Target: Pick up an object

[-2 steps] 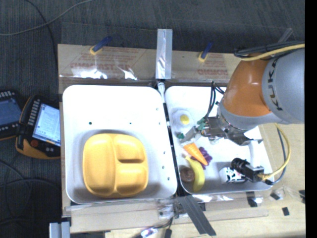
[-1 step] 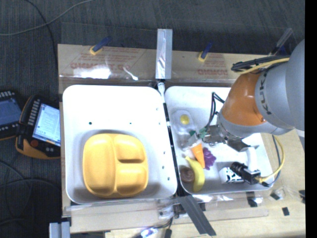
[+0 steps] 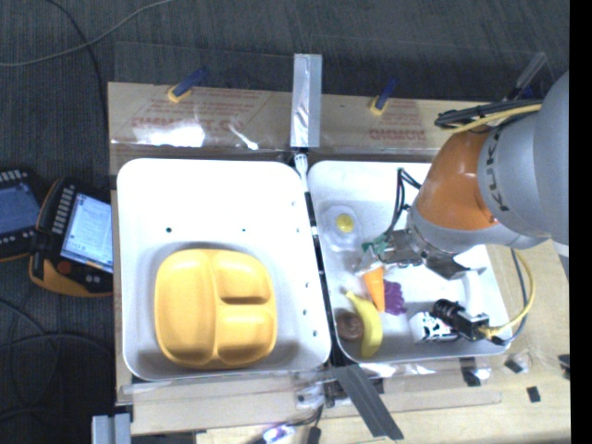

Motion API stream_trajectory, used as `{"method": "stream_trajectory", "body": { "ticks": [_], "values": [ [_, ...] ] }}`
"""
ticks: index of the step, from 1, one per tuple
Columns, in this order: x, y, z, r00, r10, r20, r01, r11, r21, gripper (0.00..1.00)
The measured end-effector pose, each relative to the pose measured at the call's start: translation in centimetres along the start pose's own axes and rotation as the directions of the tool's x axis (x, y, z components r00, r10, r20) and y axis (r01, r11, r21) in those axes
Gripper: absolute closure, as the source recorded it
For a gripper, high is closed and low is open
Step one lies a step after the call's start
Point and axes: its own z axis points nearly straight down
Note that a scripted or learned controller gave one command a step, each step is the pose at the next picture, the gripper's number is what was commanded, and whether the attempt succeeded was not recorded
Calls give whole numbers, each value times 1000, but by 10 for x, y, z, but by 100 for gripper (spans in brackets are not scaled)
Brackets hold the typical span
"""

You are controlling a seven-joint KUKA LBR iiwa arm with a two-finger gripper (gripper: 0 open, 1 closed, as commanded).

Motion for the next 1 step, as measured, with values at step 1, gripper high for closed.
{"method": "stream_trajectory", "body": {
  "ticks": [1],
  "values": [
    [22, 22, -109, 983, 183, 5, -183, 983, 15, 100]
  ]
}}
